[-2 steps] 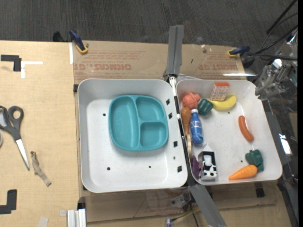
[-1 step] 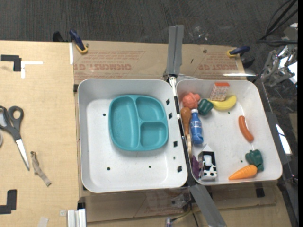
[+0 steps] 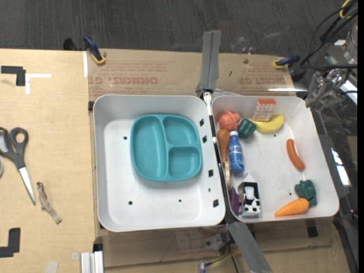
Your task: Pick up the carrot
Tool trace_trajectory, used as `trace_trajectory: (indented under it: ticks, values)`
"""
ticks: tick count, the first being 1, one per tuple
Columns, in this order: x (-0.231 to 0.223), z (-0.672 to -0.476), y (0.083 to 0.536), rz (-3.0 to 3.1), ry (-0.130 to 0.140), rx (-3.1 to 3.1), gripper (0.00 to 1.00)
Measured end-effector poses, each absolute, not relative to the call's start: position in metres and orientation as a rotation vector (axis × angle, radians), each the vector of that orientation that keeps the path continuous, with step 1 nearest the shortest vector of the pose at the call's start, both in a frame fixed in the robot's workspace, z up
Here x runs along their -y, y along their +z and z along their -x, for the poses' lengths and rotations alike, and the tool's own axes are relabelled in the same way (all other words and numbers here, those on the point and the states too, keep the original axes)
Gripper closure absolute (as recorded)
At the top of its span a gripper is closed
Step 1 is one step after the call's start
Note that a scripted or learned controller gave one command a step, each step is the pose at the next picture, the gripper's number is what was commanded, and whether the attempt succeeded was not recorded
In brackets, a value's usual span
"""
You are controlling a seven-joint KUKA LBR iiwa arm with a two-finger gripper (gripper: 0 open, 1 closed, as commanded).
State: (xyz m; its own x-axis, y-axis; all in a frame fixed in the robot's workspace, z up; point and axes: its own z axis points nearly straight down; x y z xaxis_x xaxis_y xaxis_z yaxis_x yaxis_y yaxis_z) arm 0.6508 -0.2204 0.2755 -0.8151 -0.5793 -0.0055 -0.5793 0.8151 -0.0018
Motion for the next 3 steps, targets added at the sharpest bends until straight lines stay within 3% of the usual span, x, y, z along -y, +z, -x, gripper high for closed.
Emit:
trace_trajectory:
  ticks: [1, 2, 3]
  values:
    - [0.221, -0.660, 0.329, 1.337, -0.002, -2.835, 1.00]
    - [0.220, -0.634, 0.271, 1.424, 0.001, -2.794, 1.00]
    - [0.220, -0.659, 0.308, 1.811, -0.004, -2.558, 1.00]
